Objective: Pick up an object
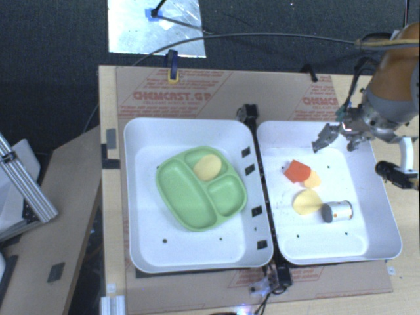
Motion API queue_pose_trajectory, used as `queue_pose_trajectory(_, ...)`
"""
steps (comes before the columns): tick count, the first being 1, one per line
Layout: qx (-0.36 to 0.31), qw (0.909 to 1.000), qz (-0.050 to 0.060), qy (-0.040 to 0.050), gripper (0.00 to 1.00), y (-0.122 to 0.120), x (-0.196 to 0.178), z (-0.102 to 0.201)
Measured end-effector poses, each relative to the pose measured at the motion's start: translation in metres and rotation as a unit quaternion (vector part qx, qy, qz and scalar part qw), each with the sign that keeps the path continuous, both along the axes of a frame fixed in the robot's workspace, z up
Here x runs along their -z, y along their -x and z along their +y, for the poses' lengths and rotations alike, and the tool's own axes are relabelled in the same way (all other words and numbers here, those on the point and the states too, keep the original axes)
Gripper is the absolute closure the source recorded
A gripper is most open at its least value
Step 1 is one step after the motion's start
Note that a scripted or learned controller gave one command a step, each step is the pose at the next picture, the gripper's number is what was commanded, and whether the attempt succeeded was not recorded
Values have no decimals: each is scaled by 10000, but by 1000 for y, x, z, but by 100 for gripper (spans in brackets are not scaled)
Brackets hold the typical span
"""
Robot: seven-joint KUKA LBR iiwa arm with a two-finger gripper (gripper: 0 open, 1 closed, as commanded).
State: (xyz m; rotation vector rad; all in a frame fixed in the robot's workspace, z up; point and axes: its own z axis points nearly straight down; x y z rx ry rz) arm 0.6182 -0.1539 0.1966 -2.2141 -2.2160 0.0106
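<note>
My gripper (338, 138) hangs over the far right part of the right bin (367, 241), its two fingers spread open with nothing between them. Below and left of it lie an orange-red block (297, 170), a small yellow piece (313, 180), a rounder yellow object (306, 202) and a short silver cylinder with a dark end (336, 210). All four rest on the bin floor, apart from the gripper. In the left bin (141, 176) a green sectioned plate (190, 202) holds a yellow object (209, 167) in its upper compartment.
A black hinge strip (259, 182) runs between the two bins. Both bins sit on a cardboard sheet (197, 90) with a blue-and-yellow clamp (172, 66) at its far edge. A metal frame (23, 182) stands at the left.
</note>
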Motion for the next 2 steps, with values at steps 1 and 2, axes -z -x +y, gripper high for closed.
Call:
queue_pose_trajectory(1,-12,10000,-63,10,0,-3,-8,0)
queue_pose_trajectory(2,-5,10000,-44,7,0,-1,55,1)
